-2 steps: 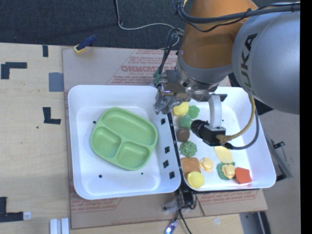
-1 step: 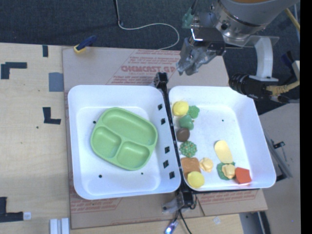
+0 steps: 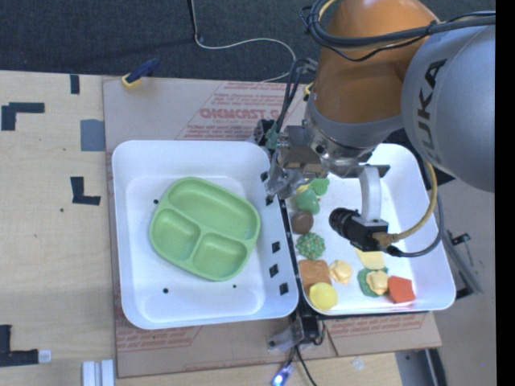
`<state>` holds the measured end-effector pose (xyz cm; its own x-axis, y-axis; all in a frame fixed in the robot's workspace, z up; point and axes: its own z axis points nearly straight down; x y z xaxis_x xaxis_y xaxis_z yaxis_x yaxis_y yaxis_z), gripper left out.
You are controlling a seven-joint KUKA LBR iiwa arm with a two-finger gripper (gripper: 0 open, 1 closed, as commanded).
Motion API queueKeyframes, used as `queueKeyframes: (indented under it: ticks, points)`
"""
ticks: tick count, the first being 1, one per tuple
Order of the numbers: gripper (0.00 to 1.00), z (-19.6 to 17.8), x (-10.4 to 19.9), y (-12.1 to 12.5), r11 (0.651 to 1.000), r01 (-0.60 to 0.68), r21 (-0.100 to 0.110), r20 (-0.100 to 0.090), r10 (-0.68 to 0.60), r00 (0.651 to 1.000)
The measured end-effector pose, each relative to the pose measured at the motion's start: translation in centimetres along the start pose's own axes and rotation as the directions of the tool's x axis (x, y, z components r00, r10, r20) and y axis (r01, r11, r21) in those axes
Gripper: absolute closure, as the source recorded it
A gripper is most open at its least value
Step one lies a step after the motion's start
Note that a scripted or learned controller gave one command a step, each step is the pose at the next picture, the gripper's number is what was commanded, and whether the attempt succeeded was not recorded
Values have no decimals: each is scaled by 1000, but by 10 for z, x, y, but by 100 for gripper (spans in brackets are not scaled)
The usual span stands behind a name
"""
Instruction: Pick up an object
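The toy foods, any of which could be picked, lie in the right bin (image 3: 430,296), while the left bin (image 3: 129,215) carries a green divided plate (image 3: 206,227) lying flat near its middle. Along the right bin's left side sit a brown round piece (image 3: 302,221), a green broccoli piece (image 3: 311,245), a tan piece (image 3: 314,271) and a yellow lemon (image 3: 323,297); further right are a small yellow piece (image 3: 341,272), a yellow-green piece (image 3: 373,281) and an orange block (image 3: 401,289). The gripper (image 3: 291,177) hangs over the divide between bins, just above a green leafy piece (image 3: 316,188); whether it is wide or narrow cannot be told.
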<state>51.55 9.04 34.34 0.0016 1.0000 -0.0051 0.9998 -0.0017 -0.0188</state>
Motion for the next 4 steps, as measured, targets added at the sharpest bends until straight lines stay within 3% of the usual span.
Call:
queueKeyframes:
  ticks: [1, 2, 3, 4]
  points:
    - [100, -194, 3, -36, 999, 5, -36, -10, -6, 1000]
    - [100, -84, -57, -34, 1000, -5, -7, -2, 5, 1000]
    - [100, 9, 7, -33, 1000, 7, -9, -4, -7, 1000]
    - [100, -51, -31, -32, 1000, 0, -23, -5, 0, 1000]
